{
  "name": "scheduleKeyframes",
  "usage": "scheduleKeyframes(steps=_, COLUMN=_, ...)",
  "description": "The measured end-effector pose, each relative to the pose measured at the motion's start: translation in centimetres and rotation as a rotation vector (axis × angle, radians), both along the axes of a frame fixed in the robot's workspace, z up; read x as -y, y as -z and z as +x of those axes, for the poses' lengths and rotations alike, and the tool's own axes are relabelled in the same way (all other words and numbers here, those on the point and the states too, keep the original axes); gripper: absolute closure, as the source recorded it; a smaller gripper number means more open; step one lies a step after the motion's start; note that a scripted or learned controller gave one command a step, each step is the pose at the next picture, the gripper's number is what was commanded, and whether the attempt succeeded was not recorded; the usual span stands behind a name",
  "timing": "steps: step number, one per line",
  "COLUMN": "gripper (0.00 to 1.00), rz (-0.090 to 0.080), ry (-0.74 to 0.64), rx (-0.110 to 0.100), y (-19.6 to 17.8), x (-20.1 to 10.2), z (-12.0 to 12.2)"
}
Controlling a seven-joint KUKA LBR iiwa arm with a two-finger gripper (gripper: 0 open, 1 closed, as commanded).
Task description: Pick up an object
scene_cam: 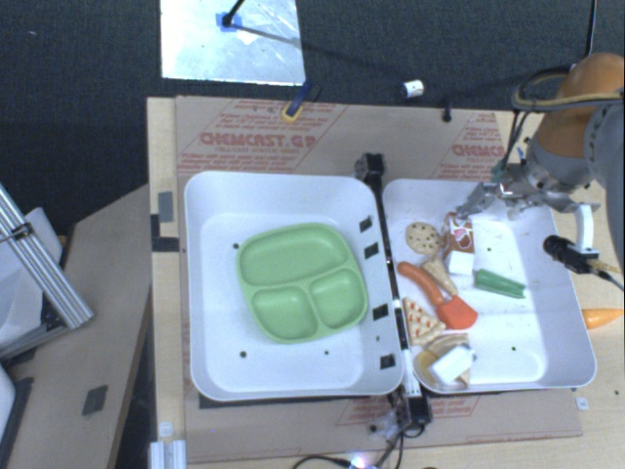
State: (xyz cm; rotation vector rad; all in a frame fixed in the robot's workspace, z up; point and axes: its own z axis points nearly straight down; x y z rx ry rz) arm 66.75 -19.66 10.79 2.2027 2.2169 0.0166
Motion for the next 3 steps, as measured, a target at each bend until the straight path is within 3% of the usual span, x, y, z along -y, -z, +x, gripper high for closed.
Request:
scheduleKeyframes(steps=1, gripper=1.00, rz=-0.001, ry=-0.002, rx=0.006, y=-1.1, x=0.0, z=0.2)
scheduleKeyframes(steps=2, gripper=1.00, rz=0.002, ry=0.000, rx=-0.011, y=-7.3, x=-0.6, z=1.0)
scheduleKeyframes(steps=3, gripper=1.00, rz=0.002, ry=0.001, rx=-0.012, y=-12.1, x=-0.5, z=1.1)
